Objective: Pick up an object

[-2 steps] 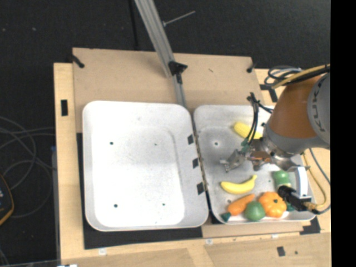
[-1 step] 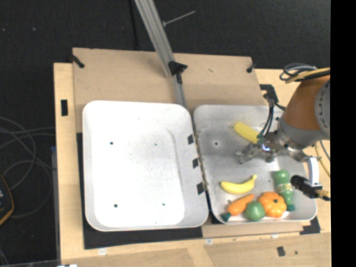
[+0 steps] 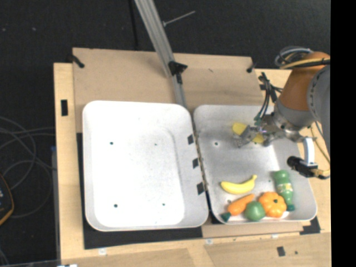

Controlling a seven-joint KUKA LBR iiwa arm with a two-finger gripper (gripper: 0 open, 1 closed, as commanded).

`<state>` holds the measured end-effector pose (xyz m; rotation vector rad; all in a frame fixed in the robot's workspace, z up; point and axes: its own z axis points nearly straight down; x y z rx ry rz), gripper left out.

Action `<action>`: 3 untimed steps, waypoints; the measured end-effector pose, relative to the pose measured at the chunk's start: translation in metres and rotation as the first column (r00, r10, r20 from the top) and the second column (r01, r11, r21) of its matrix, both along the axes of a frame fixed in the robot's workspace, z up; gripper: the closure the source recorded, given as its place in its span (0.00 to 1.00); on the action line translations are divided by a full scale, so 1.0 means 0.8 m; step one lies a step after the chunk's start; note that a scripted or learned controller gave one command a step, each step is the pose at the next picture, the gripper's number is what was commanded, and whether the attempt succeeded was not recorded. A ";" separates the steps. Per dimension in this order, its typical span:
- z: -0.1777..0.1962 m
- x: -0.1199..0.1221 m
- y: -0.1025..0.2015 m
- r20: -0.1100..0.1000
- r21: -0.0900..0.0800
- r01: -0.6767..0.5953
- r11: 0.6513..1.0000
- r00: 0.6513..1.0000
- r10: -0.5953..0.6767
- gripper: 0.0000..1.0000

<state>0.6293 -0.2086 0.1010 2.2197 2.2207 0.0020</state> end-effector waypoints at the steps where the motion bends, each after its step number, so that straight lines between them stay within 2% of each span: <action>1: 0.000 -0.019 0.108 -0.001 0.002 -0.005 1.000 1.000 0.005 0.00; 2: 0.000 -0.084 0.048 -0.003 -0.001 0.006 1.000 1.000 -0.006 0.00; 3: 0.000 -0.050 0.071 -0.001 0.001 -0.001 1.000 1.000 0.001 0.00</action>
